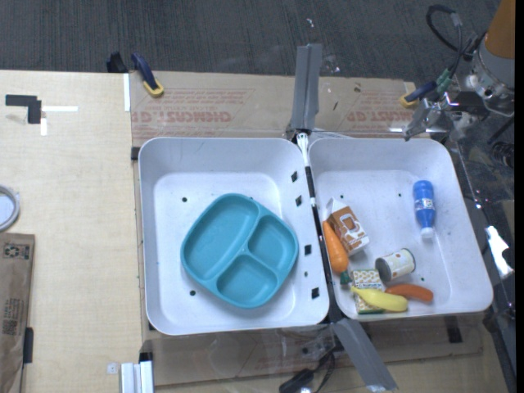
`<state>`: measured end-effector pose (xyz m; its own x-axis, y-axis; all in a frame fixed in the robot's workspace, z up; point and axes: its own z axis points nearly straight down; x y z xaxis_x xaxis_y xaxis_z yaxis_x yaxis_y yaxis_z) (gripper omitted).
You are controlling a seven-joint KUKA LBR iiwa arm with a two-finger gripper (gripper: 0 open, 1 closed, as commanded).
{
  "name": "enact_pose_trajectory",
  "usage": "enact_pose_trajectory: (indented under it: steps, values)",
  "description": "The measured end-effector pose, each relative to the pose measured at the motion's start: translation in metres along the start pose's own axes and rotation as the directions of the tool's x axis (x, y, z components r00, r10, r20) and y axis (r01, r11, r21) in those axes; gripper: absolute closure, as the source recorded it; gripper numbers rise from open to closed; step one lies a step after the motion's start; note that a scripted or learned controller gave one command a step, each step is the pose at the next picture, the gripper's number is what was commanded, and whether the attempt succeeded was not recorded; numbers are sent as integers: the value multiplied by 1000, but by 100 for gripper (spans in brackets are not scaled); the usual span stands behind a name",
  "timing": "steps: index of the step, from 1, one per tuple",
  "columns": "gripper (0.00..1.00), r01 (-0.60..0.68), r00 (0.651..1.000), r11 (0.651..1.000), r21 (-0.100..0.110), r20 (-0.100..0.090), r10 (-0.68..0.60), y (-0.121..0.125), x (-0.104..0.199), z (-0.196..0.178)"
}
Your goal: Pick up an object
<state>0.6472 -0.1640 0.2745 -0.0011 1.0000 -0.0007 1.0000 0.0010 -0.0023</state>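
The pincer (426,121) hovers over the right bin's (458,301) far right corner; I cannot tell its state. The blue bottle (422,206) lies nearest, just inside that corner, long axis far-to-near.

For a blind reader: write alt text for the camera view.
The gripper hangs over the far edge of the right bin, which holds a blue bottle, carrot, banana and small can. The left bin holds a blue divided plate.

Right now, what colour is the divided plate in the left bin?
Turquoise blue divided plate, seen best in the camera view.
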Motion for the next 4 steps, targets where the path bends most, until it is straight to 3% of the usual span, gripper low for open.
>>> enact_pose_trajectory:
  steps: [1, 2, 3, 4]
  values:
    - [0, 75, 997, 997, -1, 0, -75, 0, -52, 134]
    - [0, 203, 979, 979, -2, 0, -203, -35, -42, 183]
    - [100, 199, 980, 980, -5, 2, -199, -34, -43, 172]
    - [100, -74, 997, 997, -2, 1, 74, -13, -9, 47]
